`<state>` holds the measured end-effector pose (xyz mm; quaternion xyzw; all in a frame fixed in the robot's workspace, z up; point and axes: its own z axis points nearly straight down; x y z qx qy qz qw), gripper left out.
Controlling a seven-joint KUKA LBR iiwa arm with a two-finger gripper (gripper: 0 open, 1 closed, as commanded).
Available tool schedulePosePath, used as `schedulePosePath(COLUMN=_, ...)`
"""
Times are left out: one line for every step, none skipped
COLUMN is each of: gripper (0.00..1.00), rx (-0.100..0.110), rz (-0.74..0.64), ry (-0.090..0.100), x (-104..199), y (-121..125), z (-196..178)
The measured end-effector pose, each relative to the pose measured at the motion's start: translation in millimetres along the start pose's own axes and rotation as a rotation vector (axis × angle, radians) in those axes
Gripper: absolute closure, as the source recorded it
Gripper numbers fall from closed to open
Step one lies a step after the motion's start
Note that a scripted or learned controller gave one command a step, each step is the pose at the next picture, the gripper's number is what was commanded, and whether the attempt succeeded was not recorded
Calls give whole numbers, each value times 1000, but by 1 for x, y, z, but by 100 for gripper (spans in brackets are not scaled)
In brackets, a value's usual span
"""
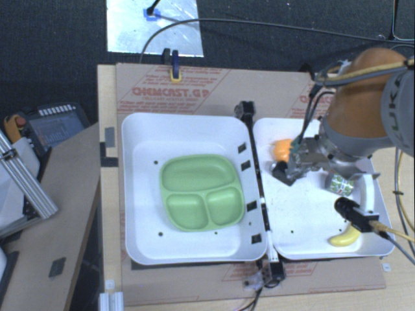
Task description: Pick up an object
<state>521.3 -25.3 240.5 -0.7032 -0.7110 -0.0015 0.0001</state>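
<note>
The arm reaches over the right bin point(311, 248) with its gripper point(285, 172) low near the bin's left wall — whether it is apart or closed cannot be told — just below an orange object point(282, 149), while a yellow banana point(345, 238) lies near the front edge and a green divided plate point(200, 192) sits in the left bin point(139, 173).

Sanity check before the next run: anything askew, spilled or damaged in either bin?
Nothing stands out. The green three-compartment plastic tray lies flat in the left white bin; the orange ball, yellow banana and small silver-green can lie loose in the right white bin.
</note>
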Motion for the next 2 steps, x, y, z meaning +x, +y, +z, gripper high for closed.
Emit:
schedulePosePath(gripper=100, rx=2, rz=1, ry=0, x=53, y=2, z=15)
schedulePosePath(gripper=100, rx=1, rz=2, ry=-1, x=104, y=5, z=25)
